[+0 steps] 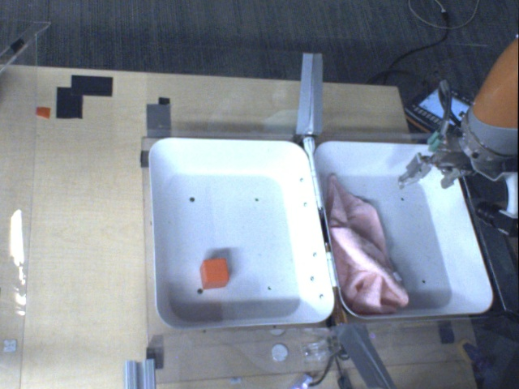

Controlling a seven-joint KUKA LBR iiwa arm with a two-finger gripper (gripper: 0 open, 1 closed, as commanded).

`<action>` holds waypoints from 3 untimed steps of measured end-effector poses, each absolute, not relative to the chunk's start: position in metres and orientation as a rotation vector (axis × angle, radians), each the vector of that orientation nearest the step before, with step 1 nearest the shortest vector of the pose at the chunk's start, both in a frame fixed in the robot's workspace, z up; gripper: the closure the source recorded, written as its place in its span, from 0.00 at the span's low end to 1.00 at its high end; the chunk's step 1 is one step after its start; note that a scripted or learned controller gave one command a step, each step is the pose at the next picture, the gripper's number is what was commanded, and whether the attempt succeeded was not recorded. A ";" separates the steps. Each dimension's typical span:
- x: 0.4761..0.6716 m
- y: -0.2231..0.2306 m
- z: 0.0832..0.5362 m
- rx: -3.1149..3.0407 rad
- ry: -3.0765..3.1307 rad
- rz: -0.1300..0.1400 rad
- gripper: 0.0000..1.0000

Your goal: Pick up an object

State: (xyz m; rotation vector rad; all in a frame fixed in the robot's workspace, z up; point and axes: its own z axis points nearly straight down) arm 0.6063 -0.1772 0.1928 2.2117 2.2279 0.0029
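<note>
Gripper (428, 168) hung w/ fingers spread wide, holding nothing, over right bin (454, 241); soft crumpled pink cloth (363, 254) below; 1 small orange block (215, 273) in left bin (170, 217).

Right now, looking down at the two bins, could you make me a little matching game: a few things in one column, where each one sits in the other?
Things:
1. orange block
2. pink cloth
3. end effector
4. black L-shaped patch

Places:
A. over the right bin's far right corner
B. on the bench top, far left
C. lower part of the left bin
D. along the right bin's left side

Pairs: 1-C, 2-D, 3-A, 4-B
</note>
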 end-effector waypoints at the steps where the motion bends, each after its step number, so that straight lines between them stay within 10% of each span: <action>1: 0.606 -0.177 0.193 2.212 2.228 0.003 0.00; 2: 0.606 -0.127 0.095 2.046 2.375 0.007 0.00; 3: 0.570 -0.135 0.090 1.950 2.446 0.012 0.00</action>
